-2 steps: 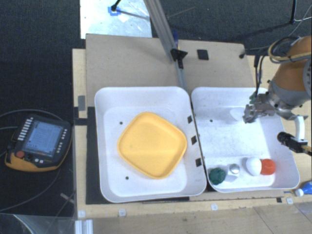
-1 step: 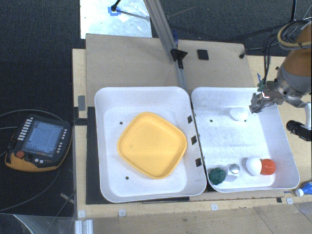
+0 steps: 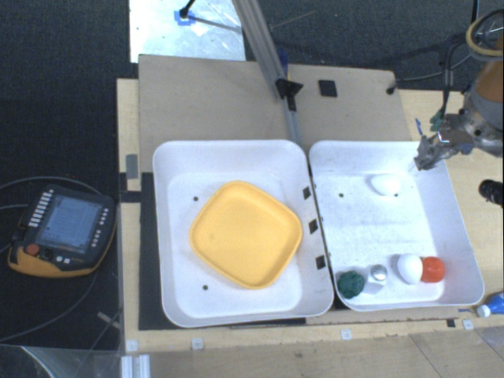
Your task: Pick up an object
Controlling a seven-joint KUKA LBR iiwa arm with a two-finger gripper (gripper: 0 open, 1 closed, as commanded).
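Gripper [image 3: 426,154] over right bin [image 3: 461,211] rim, nothing held

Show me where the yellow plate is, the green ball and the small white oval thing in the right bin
yellow plate [image 3: 246,233], camera view, centre of its face
green ball [image 3: 350,283], camera view, its top
white oval thing [image 3: 385,184], camera view, its middle

Glossy yellow plastic plate [image 3: 246,244] lies in a smooth white plastic bin [image 3: 169,176] on matt cardboard [image 3: 205,93].
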